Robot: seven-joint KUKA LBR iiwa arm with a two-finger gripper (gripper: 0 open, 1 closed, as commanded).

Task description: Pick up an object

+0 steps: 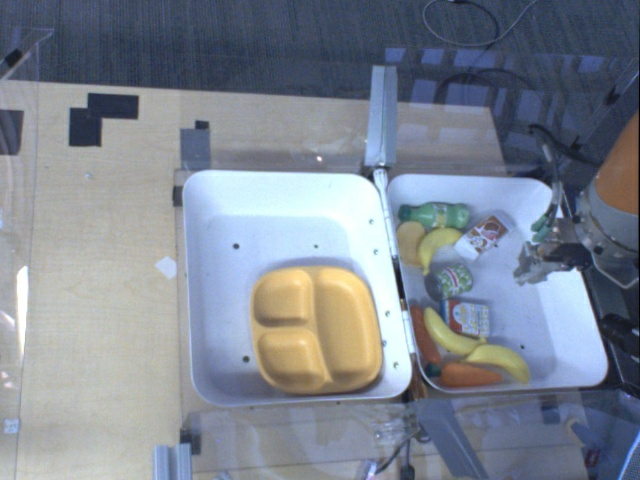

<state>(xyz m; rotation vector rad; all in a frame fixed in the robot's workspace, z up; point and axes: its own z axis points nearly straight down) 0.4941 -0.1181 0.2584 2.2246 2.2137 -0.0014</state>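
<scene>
The right bin (pixel 565 333) holds several toy foods: a green bottle (pixel 435 213), a small white and red carton (pixel 484 236), a yellow banana (pixel 437 244), a grey can with a green and red label (pixel 452 280), a red box (pixel 467 317), a second banana (pixel 485 348) and an orange carrot (pixel 470 374). My gripper (pixel 528 270) hangs over the bin's bare right half. It is right of the can and carton and apart from them. I see nothing held in it.
The left bin (pixel 250 213) carries a yellow divided tray (pixel 315 328) in its front half. A metal post (pixel 382 118) stands behind the seam between the bins. Cables trail at the back right.
</scene>
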